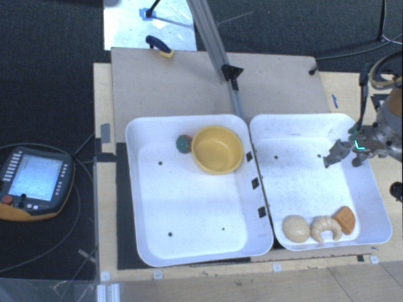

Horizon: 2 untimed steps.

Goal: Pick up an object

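Hovering over the right bin, nothing between the fingers yet.

Lying along the near wall of the right bin [378,187] are three candidates: a pale round bun-like piece [296,228], a croissant shape [326,228] touching it, and an orange waffle-like piece [344,218] just beside that. The gripper [345,154] is hanging above the bin's far right part, fingers apart and gripping nothing, well apart from that cluster. Judging the approach: it is needing to travel toward the near wall and come down on one piece alone; the waffle-like piece at the end is looking least crowded, though the wall is close. Farther off, in the left bin [145,231], a yellow bowl [217,150] is sitting with a small dark green ball [183,143] touching its rim.
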Tool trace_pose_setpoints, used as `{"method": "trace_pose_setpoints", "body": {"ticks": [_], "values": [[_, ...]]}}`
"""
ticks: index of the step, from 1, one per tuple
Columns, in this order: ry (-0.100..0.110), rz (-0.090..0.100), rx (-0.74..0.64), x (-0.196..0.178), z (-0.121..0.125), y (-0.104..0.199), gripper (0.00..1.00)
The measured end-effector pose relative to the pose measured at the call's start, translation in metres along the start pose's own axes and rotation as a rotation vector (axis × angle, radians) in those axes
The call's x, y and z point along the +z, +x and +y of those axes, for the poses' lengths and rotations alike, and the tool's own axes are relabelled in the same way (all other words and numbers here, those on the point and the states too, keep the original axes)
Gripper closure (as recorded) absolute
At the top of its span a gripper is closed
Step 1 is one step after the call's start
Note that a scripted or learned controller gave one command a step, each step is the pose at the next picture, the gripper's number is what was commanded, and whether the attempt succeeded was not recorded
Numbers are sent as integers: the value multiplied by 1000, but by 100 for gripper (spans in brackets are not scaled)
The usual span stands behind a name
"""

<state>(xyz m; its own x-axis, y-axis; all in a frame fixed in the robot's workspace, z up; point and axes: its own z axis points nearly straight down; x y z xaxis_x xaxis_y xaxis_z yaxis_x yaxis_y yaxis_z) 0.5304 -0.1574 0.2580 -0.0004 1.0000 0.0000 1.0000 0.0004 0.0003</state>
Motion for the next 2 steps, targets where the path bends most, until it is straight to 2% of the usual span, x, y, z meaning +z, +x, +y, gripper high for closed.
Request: {"method": "trace_pose_setpoints", "body": {"ticks": [1, 2], "values": [[0, 0, 0, 0, 0, 0, 0], [3, 0, 0, 42, 1, -1, 0]]}}
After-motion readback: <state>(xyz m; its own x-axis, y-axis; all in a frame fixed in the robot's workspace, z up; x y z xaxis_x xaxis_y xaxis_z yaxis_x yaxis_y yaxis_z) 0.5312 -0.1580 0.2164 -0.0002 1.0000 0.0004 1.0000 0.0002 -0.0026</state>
